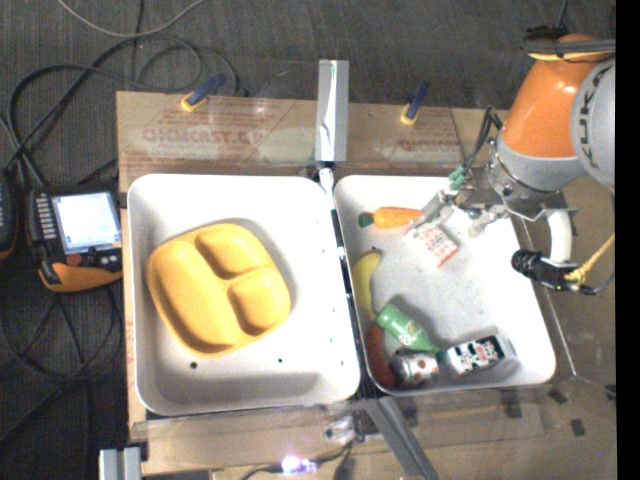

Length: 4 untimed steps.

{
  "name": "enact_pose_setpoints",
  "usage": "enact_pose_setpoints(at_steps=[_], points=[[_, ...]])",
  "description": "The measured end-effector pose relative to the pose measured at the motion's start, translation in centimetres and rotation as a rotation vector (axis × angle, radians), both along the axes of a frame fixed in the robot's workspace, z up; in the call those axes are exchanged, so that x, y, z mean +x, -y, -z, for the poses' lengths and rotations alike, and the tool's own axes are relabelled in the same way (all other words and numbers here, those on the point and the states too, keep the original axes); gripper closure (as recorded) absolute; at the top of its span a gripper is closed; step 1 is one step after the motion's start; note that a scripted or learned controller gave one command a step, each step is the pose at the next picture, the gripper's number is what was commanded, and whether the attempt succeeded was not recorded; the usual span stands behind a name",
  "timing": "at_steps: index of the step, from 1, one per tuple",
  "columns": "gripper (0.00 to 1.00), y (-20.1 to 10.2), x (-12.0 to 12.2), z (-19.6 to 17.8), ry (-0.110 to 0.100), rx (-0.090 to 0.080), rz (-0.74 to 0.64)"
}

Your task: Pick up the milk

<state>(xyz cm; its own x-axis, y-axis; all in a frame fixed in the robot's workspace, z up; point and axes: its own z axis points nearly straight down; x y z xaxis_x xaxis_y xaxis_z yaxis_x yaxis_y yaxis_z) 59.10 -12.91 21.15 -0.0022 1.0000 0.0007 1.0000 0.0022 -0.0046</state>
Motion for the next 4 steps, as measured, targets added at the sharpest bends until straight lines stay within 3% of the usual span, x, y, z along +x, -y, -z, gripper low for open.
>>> enact_pose_setpoints(at_steps=[1,2,3,4], points=[[0.0,4.3,-1.8,7.7,0.0,0.0,-0.047],[0.0,-0.1,-5.9,12.1,0.018,-0.008,-0.044],[0.0,-1.9,-5.6,4.9,0.0,-0.001,0.041],[0.0,-0.2,-0.4,11.9,0.001,-0.003,0.036]])
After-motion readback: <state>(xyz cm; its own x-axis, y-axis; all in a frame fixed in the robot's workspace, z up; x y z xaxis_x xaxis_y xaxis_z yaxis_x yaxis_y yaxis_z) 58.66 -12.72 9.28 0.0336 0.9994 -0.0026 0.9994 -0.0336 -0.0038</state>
